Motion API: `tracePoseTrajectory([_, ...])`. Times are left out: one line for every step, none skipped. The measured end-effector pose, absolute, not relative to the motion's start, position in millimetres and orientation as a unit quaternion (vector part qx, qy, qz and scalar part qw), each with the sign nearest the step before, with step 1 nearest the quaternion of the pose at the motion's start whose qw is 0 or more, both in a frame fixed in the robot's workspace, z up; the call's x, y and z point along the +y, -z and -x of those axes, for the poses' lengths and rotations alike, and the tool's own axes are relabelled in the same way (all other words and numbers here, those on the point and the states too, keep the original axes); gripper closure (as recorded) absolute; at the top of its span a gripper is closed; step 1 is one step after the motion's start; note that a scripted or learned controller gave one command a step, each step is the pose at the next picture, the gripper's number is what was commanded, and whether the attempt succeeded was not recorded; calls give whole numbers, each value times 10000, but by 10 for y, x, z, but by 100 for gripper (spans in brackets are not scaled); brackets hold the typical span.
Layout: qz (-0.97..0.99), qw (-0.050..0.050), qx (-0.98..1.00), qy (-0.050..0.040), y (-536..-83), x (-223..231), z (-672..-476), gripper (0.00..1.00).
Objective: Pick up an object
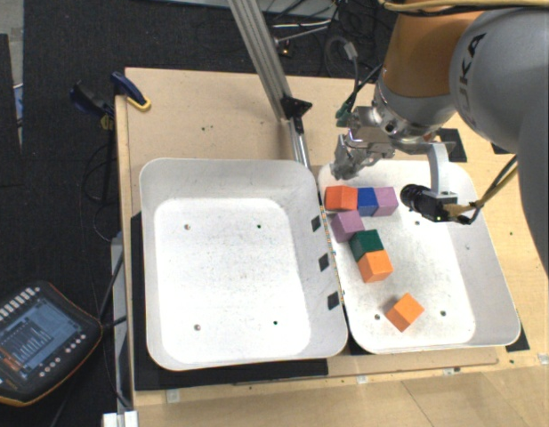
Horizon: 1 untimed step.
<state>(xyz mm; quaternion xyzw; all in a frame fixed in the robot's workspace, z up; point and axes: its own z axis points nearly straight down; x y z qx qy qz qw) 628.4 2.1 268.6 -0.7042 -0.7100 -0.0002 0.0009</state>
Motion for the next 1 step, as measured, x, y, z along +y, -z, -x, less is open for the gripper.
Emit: tracePoseTrajectory([7046,-1,-7096,6,-2564,479,-6434,100])
